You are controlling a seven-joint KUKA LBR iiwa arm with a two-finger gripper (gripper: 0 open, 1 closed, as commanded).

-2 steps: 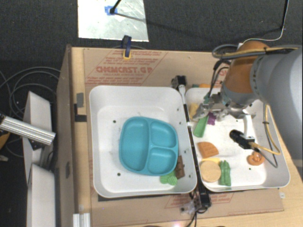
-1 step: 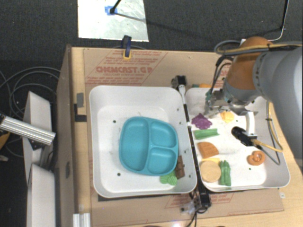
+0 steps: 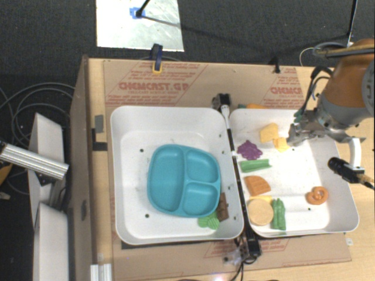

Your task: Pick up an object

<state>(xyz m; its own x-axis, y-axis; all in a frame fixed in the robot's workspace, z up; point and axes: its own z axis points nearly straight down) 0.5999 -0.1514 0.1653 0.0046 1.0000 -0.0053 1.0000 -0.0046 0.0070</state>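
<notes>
Hovering over the upper part of the right bin (image 3: 343,218), the gripper (image 3: 293,138) sits low at the end of the grey arm (image 3: 345,95), and whether it is released or clenched I cannot tell, since the wrist body hides that from above. Just beside it toward the divider lies a small yellow piece (image 3: 280,143), seemingly touching or nearly touching the gripper's tip, with a larger yellow wedge (image 3: 269,132) just beyond and slightly up. Farther out the same way is a purple grape cluster (image 3: 250,150); below it a green strip (image 3: 255,165), an orange slice (image 3: 257,185), a round tan disc (image 3: 261,211) and a green pod (image 3: 278,213). An orange ring (image 3: 317,195) lies below the gripper, well apart.

The small yellow piece looks like the likeliest target. To pick well, I judge the gripper should centre directly over that piece rather than beside it, descend straight, and straddle its narrow side so the neighbouring wedge is not nudged. A slow lift afterwards would show whether the grasp took

The left bin (image 3: 132,122) holds a blue divided plate (image 3: 183,179), far beyond the divider
</notes>
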